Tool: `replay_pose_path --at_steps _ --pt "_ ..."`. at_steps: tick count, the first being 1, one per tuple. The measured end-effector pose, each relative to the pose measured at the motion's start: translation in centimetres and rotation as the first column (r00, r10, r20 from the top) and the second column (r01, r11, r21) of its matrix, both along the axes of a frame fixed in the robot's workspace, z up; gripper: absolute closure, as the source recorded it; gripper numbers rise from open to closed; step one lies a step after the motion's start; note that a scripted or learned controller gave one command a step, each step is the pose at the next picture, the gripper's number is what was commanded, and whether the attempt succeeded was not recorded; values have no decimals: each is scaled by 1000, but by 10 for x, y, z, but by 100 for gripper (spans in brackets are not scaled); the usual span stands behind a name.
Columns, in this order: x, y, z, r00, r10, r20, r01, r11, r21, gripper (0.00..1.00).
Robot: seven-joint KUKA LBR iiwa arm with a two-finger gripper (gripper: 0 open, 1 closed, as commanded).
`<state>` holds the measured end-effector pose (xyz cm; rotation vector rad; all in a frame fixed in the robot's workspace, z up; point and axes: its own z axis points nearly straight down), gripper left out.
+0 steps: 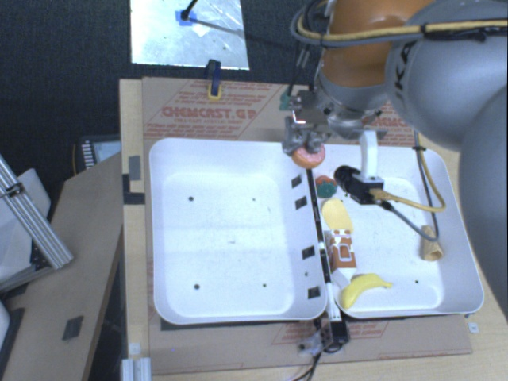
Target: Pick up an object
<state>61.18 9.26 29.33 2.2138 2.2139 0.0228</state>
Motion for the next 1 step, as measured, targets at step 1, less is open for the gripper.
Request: replay_pose_path --at_steps 1 --pt "30 -21 87 1000 -1 -4 1 1000 -3 100"
